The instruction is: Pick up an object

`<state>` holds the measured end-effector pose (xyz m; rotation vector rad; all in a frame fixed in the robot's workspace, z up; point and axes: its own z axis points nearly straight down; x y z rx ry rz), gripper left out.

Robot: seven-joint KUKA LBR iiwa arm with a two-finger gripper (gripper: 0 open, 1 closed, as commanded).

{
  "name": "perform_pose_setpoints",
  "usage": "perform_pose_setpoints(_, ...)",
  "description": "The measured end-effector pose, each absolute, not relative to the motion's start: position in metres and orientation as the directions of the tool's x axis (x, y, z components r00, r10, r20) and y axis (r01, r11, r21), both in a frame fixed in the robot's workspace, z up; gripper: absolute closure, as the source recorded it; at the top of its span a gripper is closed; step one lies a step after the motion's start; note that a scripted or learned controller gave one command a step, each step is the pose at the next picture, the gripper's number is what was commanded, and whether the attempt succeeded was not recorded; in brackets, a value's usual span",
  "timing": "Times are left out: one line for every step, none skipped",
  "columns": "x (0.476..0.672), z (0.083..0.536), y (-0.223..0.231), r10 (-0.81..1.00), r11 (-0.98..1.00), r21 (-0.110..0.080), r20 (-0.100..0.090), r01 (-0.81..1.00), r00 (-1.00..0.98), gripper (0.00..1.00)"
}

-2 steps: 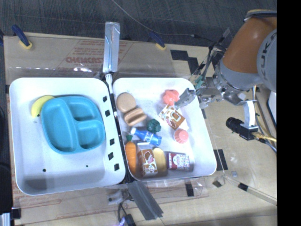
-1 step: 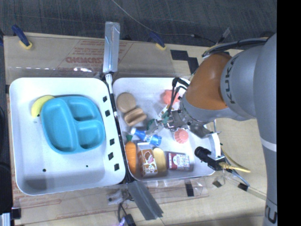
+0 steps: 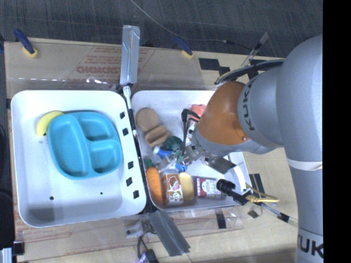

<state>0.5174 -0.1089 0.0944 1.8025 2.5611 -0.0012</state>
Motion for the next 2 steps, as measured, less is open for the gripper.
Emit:
perform_pose_setpoints(0.518,0.104,-0.108,0.939,0.343,0.005,-0.006,0.939,-0.343,1.0)
perform_pose_setpoints(0.576,0.194,-0.035,0.963,0.269,0.004,0.0,0.963,-0.269,1.0)
